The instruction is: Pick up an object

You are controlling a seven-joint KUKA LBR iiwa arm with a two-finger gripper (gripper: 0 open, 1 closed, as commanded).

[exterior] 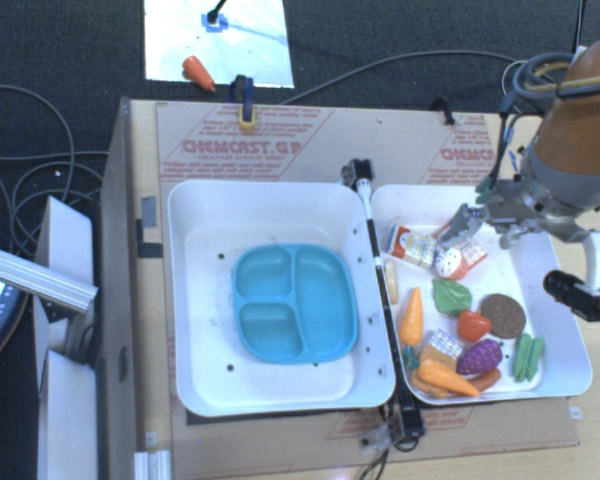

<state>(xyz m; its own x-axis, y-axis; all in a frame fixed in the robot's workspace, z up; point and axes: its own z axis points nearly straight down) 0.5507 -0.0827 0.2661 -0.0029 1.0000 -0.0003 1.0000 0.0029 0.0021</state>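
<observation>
The right bin holds several toy foods. A red and white packet lies at its upper left with a white speckled piece beside it. Below are a green leafy piece, a red tomato, a brown round patty, two orange carrots, purple grapes and green beans. My gripper hangs over the bin's upper part, just above and right of the packet. The view shows nothing held in it.
The left bin holds a blue divided plate. A black divider runs between the bins. The grey and orange arm crosses the right bin's upper right corner. Cables lie on the floor to the left.
</observation>
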